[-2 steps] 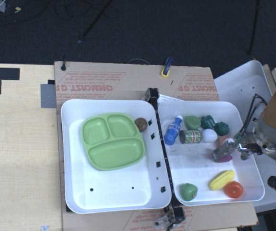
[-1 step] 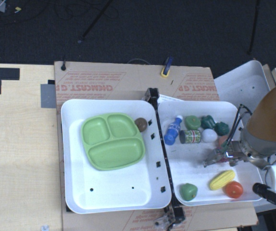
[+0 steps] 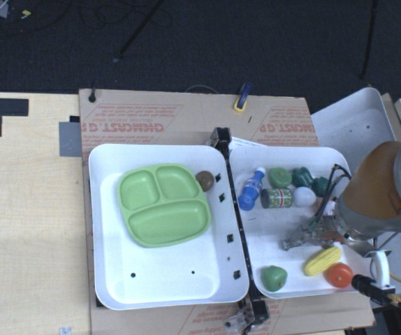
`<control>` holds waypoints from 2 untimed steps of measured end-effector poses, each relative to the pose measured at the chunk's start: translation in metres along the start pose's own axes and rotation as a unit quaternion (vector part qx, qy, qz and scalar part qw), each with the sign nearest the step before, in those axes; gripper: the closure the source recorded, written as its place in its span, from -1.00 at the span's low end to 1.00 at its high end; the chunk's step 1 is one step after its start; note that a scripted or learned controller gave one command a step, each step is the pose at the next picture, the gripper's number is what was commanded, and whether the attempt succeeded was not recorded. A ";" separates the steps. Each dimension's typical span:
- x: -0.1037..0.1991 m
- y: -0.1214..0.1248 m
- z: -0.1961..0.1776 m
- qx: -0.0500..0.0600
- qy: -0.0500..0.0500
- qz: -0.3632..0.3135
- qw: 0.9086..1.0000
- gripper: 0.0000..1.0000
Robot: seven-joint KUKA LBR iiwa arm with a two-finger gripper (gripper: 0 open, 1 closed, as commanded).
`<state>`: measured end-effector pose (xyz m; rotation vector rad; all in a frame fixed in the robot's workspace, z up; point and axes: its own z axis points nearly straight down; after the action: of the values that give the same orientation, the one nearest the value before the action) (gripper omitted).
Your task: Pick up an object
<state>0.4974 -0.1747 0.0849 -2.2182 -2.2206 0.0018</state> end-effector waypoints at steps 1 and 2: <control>-0.002 0.000 -0.013 -0.001 0.000 0.003 1.000 1.00; -0.005 0.002 -0.076 -0.003 -0.001 0.001 1.000 1.00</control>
<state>0.4996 -0.1798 0.1611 -2.2235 -2.2231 -0.0024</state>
